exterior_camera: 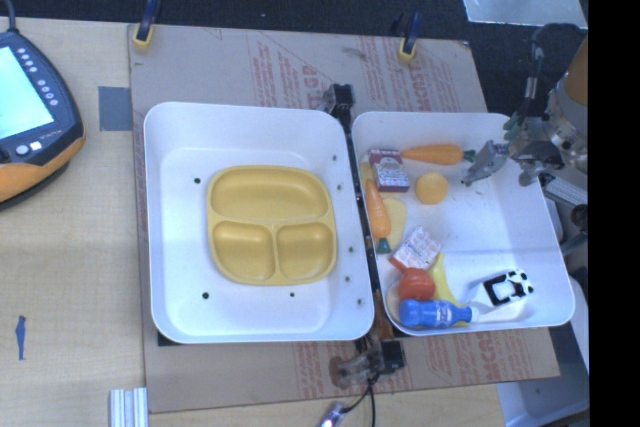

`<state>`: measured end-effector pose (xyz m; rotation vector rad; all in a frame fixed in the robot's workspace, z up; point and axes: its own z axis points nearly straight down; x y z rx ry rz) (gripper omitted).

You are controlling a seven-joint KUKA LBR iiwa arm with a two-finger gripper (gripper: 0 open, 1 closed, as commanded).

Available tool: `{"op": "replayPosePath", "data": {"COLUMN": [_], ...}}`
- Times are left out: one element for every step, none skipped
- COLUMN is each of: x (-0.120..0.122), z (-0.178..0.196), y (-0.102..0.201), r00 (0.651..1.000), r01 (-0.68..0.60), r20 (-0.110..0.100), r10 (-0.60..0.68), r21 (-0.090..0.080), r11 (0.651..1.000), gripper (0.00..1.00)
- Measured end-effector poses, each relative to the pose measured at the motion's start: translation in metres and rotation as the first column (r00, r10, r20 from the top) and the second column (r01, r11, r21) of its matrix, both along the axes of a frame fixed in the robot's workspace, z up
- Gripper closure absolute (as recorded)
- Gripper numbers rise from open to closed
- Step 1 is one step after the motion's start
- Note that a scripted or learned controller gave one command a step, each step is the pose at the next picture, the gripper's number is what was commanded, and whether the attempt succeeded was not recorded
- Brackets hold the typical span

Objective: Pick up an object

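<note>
A robot gripper (pixel 487 162) hovers empty, fingers slightly apart, over the right bin (pixel 520 235) near an orange carrot (pixel 433 154) and yellow ball (pixel 431 188); it seems to be approaching, and must next descend onto one.

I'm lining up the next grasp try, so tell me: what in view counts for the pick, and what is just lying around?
For the job:
tool, over the right bin
carrots and
yellow ball
blue bottle
red tomato
black and white piece

Lying about:
yellow divided tray in the left bin
control pendant
blue clamps
</note>
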<state>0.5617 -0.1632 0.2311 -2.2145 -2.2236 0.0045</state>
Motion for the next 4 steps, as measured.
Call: {"op": "replayPosePath", "data": {"x": [0.013, 0.059, 0.094, 0.094], "z": [-0.126, -0.139, -0.140, -0.129], "y": [0.059, 0.035, 0.066, 0.065], "r00": [1.000, 1.000, 1.000, 1.000], "r01": [-0.002, 0.000, 0.002, -0.001], "r20": [-0.004, 0.001, -0.002, -0.002], "r10": [0.002, 0.000, -0.002, 0.001], "r21": [0.000, 0.000, 0.002, 0.001], "r11": [1.000, 1.000, 1.000, 1.000], "gripper": [0.00, 0.00, 0.00, 1.00]}}
